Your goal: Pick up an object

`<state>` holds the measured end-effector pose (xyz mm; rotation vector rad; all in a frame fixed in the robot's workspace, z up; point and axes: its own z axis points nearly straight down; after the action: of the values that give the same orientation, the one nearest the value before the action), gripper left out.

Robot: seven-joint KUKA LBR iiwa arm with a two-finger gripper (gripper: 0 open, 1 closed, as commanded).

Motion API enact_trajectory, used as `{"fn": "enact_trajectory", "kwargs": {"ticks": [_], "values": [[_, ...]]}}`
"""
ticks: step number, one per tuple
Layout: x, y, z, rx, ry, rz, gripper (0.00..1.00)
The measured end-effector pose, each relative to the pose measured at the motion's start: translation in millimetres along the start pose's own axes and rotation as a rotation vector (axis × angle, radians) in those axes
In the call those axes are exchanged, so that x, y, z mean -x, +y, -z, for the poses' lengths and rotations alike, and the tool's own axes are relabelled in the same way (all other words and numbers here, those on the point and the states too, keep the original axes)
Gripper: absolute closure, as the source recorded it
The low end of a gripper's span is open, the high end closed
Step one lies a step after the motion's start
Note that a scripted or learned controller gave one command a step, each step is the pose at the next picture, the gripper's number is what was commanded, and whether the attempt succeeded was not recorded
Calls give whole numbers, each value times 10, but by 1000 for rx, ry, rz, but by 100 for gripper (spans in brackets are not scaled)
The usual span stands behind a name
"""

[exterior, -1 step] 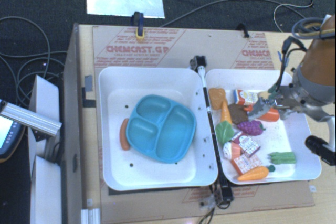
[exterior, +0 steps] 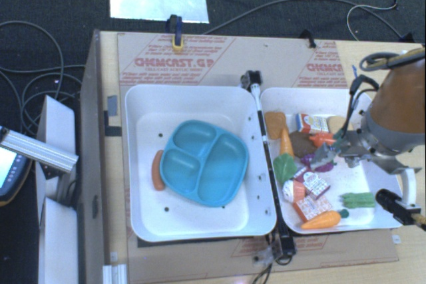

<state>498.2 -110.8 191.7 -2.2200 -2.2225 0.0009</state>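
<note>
The right bin (exterior: 373,226) holds a pile of toy food: a tan bread slice (exterior: 275,123), an orange carrot (exterior: 285,142), a green leaf (exterior: 284,166), a red and white carton (exterior: 315,123), a purple piece (exterior: 318,163), small red and white boxes (exterior: 307,191), another carrot (exterior: 321,220) and a green bean pod (exterior: 357,199). My gripper (exterior: 326,155) hangs low over the middle of this pile, near the purple piece. The arm's orange band (exterior: 399,93) sits above it at the right.
The left bin (exterior: 143,143) holds a blue divided plate (exterior: 203,161) with an orange sausage (exterior: 157,170) beside its left edge. A metal divider (exterior: 263,143) runs between the bins. Cables lie on the dark floor around the bench.
</note>
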Motion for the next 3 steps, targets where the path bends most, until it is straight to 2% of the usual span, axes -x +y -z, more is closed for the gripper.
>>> {"fn": "enact_trajectory", "kwargs": {"ticks": [1, 2, 3], "values": [[99, 697, -1071, 3, 0, 2, 0], [100, 702, -966, 4, 0, 2, 100], [100, 702, -967, 4, 0, 2, 0]]}}
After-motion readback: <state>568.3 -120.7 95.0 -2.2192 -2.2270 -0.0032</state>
